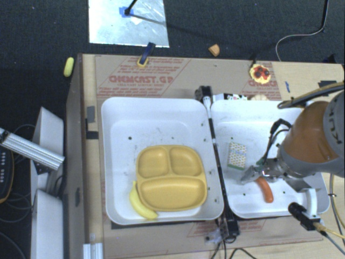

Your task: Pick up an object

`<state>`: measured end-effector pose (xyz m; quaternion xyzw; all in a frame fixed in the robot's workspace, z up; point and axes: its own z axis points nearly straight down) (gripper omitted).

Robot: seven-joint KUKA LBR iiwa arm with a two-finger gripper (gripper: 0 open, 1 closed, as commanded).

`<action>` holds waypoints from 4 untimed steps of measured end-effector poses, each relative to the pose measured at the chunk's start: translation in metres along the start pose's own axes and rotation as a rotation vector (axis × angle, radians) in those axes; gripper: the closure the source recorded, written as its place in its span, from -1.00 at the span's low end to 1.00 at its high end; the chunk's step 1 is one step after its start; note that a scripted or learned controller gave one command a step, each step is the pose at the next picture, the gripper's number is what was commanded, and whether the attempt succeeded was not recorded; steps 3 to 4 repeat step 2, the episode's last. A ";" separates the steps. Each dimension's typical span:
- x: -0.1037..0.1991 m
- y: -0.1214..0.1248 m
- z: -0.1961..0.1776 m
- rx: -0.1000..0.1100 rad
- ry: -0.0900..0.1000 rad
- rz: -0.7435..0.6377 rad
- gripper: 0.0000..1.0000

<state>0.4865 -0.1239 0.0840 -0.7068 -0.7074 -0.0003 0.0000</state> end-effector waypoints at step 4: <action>0.054 0.051 -0.101 -0.003 0.000 -0.002 1.00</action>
